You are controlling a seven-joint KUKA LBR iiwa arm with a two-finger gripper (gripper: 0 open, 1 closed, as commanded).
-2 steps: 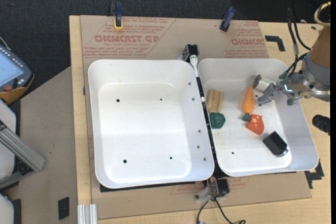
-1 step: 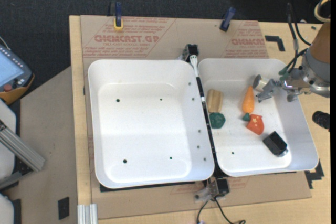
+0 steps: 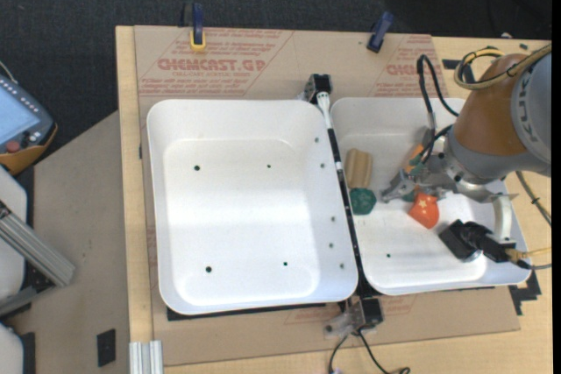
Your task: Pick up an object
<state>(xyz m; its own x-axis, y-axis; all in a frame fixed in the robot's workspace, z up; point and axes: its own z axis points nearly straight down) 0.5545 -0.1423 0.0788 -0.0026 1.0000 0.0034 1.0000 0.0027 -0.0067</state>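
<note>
Right bin (image 3: 386,271): wooden block (image 3: 358,168), green ball (image 3: 363,201)

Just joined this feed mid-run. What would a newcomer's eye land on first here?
The grey arm with its orange band comes in from the right over the right bin. Its hand is low, beside a bright orange-red object. Just left of the hand, a green object and a tan wooden block lie near the bin's left wall.

left bin (image 3: 237,206) beside right bin (image 3: 394,129). in right one: block (image 3: 359,168) by left wall, ball (image 3: 363,202) just before it, lump (image 3: 425,212) right of ball
</note>
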